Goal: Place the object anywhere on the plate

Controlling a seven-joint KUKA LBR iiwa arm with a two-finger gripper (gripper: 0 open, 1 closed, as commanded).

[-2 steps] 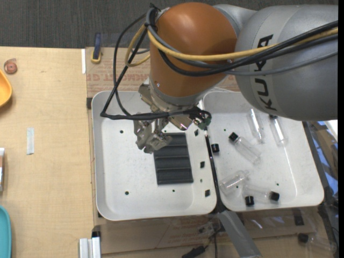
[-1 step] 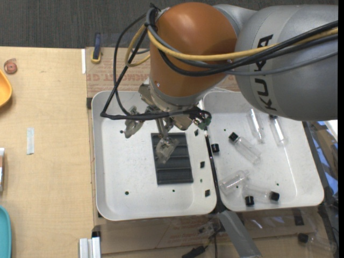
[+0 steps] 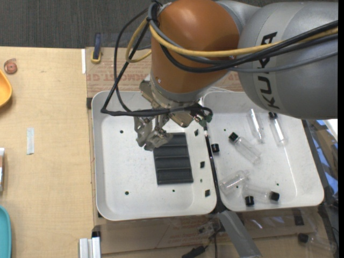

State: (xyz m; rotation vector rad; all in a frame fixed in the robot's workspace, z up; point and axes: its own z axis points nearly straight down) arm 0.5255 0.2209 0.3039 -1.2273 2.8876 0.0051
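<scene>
A dark ribbed rectangular plate lies flat in the left white bin, right of its middle. My gripper hangs from the orange wrist just over the plate's upper left corner, low near the bin floor. Nothing can be made out in it. Several clear vials lie in the right bin: one with a black cap, two near the back, and one toward the front.
Loose black caps lie in the right bin. Black cables loop from the wrist over the left bin's back. A wooden bench top stretches left, with an orange dish at its edge.
</scene>
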